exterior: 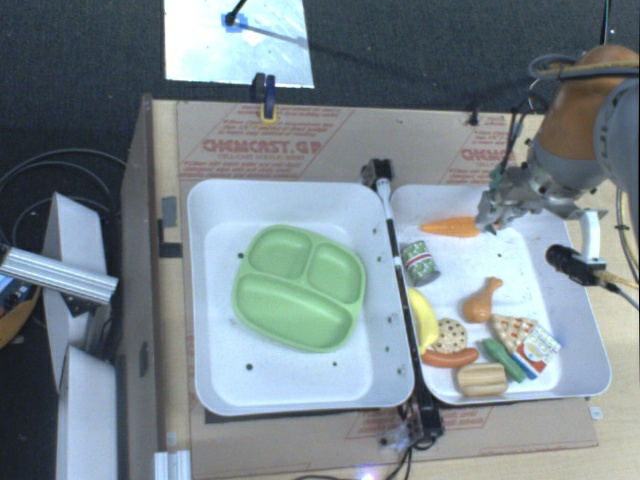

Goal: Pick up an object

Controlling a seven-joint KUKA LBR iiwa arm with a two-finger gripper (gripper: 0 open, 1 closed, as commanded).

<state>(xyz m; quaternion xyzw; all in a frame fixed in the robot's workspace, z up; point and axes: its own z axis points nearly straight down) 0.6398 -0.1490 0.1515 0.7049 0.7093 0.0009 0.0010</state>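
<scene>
One pincer (489, 220) tip hides the carrot's (450, 228) right end.

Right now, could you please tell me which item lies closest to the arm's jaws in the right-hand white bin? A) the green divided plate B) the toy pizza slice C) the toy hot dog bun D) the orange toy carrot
D: the orange toy carrot lies right beside the gripper, near the right bin's far wall.
</scene>
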